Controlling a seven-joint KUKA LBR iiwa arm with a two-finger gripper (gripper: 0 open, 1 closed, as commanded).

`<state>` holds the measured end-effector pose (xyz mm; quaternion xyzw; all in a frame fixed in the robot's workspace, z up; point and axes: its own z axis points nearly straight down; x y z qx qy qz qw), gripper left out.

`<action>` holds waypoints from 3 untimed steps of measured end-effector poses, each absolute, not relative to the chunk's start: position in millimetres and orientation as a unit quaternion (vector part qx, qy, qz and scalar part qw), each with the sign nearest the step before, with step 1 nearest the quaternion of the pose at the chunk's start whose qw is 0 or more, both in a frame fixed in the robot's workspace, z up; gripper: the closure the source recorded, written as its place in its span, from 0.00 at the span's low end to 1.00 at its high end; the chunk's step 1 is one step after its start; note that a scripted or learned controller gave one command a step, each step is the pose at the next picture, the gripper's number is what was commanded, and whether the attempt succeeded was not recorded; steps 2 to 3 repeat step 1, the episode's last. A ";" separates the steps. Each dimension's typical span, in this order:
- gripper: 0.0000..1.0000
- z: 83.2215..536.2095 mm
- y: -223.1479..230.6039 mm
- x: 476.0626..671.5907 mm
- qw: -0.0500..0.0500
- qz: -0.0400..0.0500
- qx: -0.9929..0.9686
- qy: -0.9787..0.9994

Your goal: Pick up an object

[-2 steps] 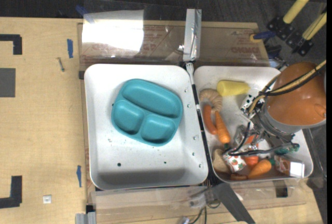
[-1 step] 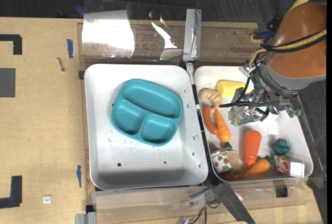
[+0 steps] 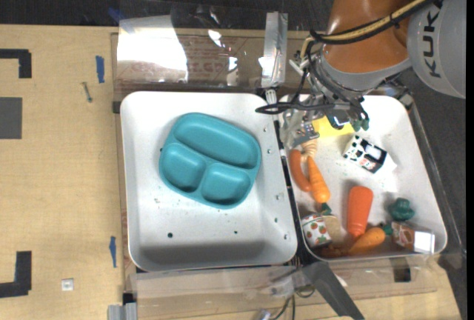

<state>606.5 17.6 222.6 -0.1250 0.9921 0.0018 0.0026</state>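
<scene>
My gripper (image 3: 306,129) hangs below the orange wrist band (image 3: 368,11), low over the back left corner of the right bin (image 3: 424,163). Directly under and in front of it lies a slim orange carrot (image 3: 317,181) beside a curved orange piece (image 3: 297,169). A yellow block (image 3: 333,126) sits just to the gripper's right, partly covered by the wrist and cables. Farther right lies a black-and-white patterned block (image 3: 365,153). Nothing is visibly held.
The left bin (image 3: 144,185) holds a teal divided plate (image 3: 209,158). In the right bin's front part lie a thick orange carrot (image 3: 359,209), a smaller carrot (image 3: 368,239), a dark teal toy (image 3: 401,209), a spotted white block (image 3: 317,230) and a brown-and-white box (image 3: 412,238).
</scene>
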 end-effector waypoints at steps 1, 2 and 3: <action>1.00 222.1 9.3 624.3 0.005 0.001 -0.118 0.993; 1.00 222.1 9.3 624.3 0.005 0.001 -0.118 0.993; 1.00 222.1 9.3 624.3 0.005 0.001 -0.118 0.993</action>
